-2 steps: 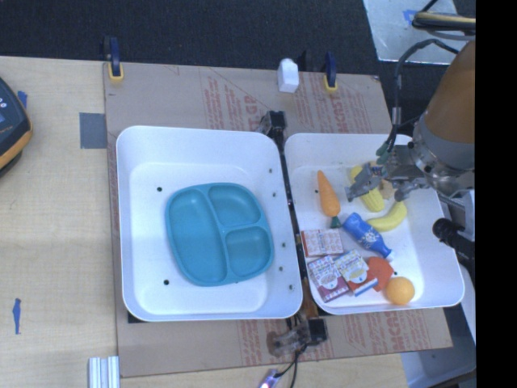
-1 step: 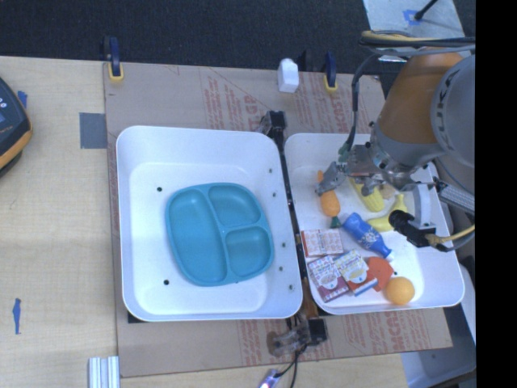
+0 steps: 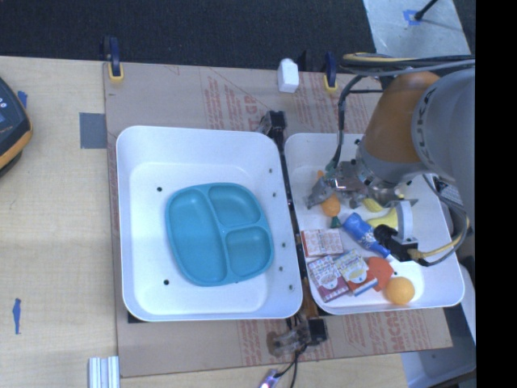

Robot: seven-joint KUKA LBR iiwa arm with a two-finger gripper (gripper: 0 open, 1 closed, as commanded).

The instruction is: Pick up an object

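Tool [image 3: 333,186]: lowered in right bin [image 3: 452,293], beside small orange ball [image 3: 331,206]; finger state cannot be told.
Left bin [image 3: 137,297]: blue tray [image 3: 219,233] centred.

- Bench top [image 3: 56,241]: light wood, w/ brown cardboard sheet [image 3: 234,99] laid over the middle.
- Beyond far edge: dark carpet-like floor [image 3: 202,10]; pale patch [image 3: 408,10] at upper right w/ blue tape mark.
- Clamps [image 3: 114,59] w/ blue and yellow handles pin cardboard at far edge.
- Grey tape square [image 3: 92,129] on wood, left.
- Lighting even, no hard shadows.
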